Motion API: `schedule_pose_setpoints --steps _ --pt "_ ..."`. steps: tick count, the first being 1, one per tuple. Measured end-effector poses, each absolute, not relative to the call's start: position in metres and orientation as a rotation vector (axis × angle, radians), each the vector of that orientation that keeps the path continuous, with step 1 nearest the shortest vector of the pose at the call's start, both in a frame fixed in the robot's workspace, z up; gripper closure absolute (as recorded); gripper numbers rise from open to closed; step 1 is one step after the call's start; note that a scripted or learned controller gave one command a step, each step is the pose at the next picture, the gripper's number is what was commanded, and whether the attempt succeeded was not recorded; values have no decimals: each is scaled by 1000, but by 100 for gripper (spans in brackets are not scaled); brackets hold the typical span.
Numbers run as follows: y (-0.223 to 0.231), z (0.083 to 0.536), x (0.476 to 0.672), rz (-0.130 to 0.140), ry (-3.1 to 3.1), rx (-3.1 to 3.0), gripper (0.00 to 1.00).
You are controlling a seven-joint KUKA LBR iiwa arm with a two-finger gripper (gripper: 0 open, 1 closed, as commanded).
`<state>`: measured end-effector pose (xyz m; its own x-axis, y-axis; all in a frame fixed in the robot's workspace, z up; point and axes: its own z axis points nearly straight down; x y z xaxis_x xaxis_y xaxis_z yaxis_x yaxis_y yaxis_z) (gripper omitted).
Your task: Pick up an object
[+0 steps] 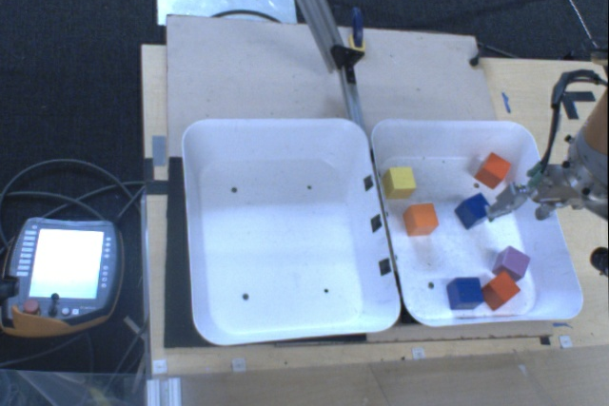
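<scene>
Blocks all sit in the right bin (547,233), so the claw (504,204) reaches there, tips just beside the blue cube (471,211). Can't tell if it's wide or pinched; nothing visibly held.
</scene>
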<state>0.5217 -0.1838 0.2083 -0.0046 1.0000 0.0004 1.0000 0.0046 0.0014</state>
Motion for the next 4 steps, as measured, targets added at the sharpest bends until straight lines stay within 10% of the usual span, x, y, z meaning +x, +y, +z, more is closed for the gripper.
schedule_pose_setpoints --steps 3,4 --pt "-185 97 528 -2 2227 2221 0" --pt "-186 111 530 3 2224 2214 100"
